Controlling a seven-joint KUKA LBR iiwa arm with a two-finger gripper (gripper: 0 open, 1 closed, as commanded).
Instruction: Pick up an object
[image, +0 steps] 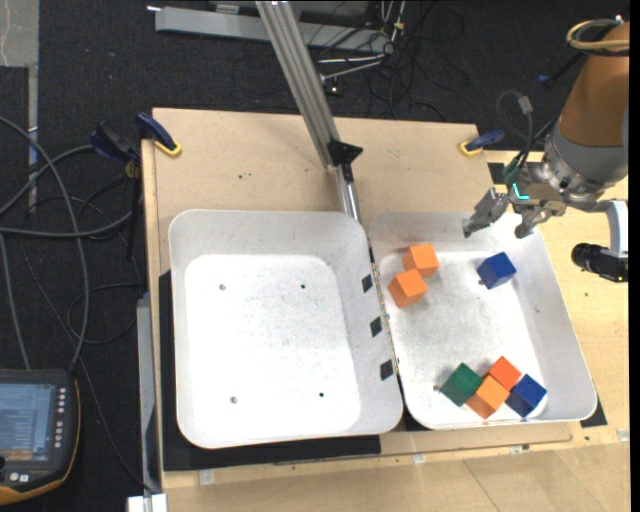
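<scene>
My gripper (500, 222) hangs over the far edge of the right bin (565, 330), its two fingers spread apart with nothing between them. Just below it, a blue cube (496, 269) lies on the bin floor. Two orange cubes (415, 273) sit close together near the bin's left wall. At the near end a green cube (462, 384), two more orange cubes (495, 384) and another blue cube (526, 395) are packed in a cluster.
The left bin (265, 320) lies beside the right one, their rims meeting in the middle. A slanted metal rail (310, 90) runs from the top down to the bins' shared far corner. Clamps (160, 135) hold the wooden board.
</scene>
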